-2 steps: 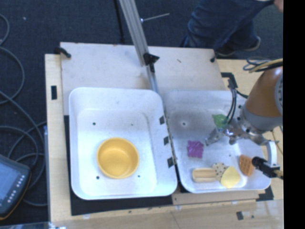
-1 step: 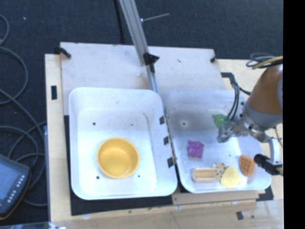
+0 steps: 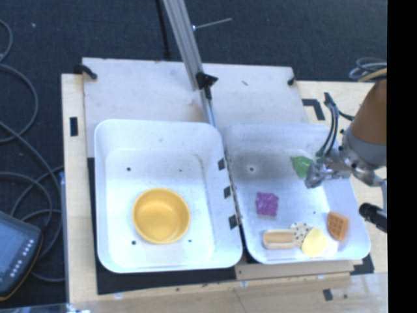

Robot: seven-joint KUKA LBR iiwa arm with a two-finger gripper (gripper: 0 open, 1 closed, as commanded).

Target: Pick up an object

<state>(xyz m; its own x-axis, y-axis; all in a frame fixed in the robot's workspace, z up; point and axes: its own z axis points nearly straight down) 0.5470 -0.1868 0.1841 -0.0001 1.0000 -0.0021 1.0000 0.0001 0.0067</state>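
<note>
Since the task names no particular object, the nearest candidate is the green item (image 3: 301,165) in the right bin (image 3: 273,142), lying near that bin's far right area and touching or just beside the tip of the jaws (image 3: 315,175). How wide the jaws stand cannot be told from the camera view: the tip is small, dark and partly merged with the wrist housing, and nothing can be seen held there.

Handling judgement for the green item: it appears small, light and possibly soft or leaf-like, with an irregular outline. A light object of this kind may slide on the smooth white bin floor when nudged, so contact from one side only risks pushing it away. Take hold across its narrowest width, from directly above, with the closing line centred on the body.

Appearance: bright green, matte, roughly lobed, lighter at one edge; part of it is hidden behind the arm (image 3: 368,126).

Other candidates in the right bin:
- a purple block (image 3: 266,203) near the bin's middle, compact and probably rigid; well apart from its neighbours, so easy to approach.
- a tan roll-shaped piece (image 3: 279,238) at the near wall.
- a pale yellow wedge (image 3: 315,242) just beside it, with a small speckled item (image 3: 300,230) between them; crowding makes a clean grasp harder.
- an orange waffle-textured piece (image 3: 337,225) at the near right corner.

The left bin (image 3: 117,142) holds a yellow bowl (image 3: 161,215), wide and smooth-rimmed; grasp only at the rim.
</note>
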